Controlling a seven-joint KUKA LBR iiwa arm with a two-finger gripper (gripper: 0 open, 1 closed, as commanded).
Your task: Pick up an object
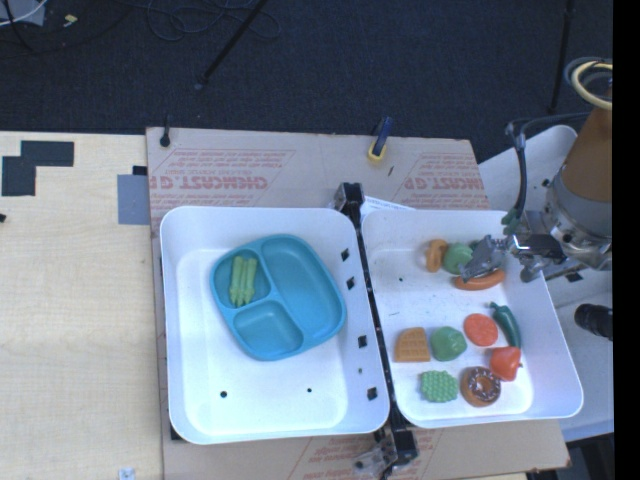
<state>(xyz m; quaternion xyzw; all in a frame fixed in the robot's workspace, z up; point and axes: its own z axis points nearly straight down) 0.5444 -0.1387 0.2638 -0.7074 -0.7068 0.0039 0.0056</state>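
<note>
Toy food pieces sit scattered through the right white bin (pixel 560 368), on the right side of the frame, and that's where the action is. The tool (pixel 487 258) is down in the bin's upper part, right over a curved orange plastic piece (pixel 480 282) and just beside a round green toy (pixel 457 257) and a small orange-brown piece (pixel 435 255). Are the fingers open or closed? I cannot tell from up here; they blur into the clutter.

Lower in the same bin, a tan waffle-like square (pixel 411 345) sits touching a green leafy lump (pixel 448 343), with a red round tomato-like toy (pixel 480 329) and a dark green pepper (pixel 507 323) to their right. Along the bottom: a bumpy green piece (pixel 437 385), a brown doughnut (pixel 481 386) and a red-orange pepper (pixel 505 362).

Over in the left white bin (pixel 200 388), a blue divided plastic plate (pixel 300 278) lies tilted, with green bean-like sticks (pixel 242 279) in its upper-left compartment. The grey arm with its orange band (pixel 592 163) enters from the frame's right edge.
</note>
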